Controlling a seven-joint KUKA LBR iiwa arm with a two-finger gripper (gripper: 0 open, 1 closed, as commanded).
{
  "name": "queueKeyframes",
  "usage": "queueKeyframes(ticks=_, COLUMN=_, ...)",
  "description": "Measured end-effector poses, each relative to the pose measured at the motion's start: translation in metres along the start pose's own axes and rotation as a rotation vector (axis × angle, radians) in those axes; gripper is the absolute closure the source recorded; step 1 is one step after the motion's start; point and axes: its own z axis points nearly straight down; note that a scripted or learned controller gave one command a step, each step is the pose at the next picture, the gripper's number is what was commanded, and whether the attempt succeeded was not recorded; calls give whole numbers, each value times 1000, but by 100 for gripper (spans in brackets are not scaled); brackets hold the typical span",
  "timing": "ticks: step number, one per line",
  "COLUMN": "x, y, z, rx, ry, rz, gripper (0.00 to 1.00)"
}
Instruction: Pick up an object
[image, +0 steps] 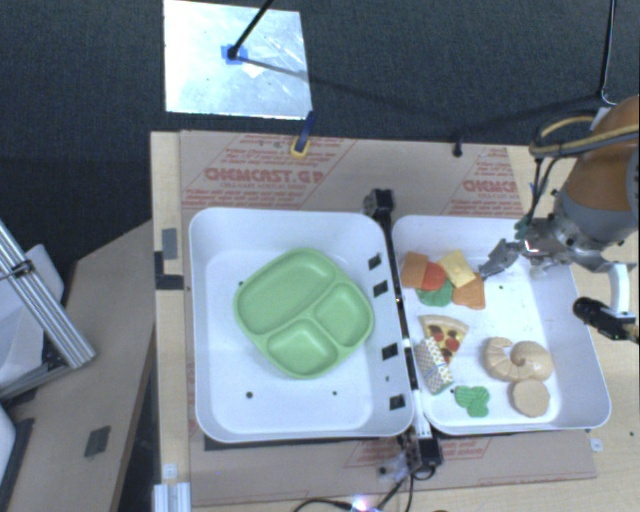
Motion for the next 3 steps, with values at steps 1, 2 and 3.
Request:
queueKeyframes(ticks=1, x=-3, y=8, z=58, rx=1, ry=0, rz=0, gripper=0)
queueKeyframes(ticks=2, x=-3, y=9, z=75, rx=-3, ry=-1, rz=-1, gripper=0)
queueKeyframes(ticks=3, x=-3, y=11, z=61, rx=-10, ry=-1, rz=-1, gripper=100)
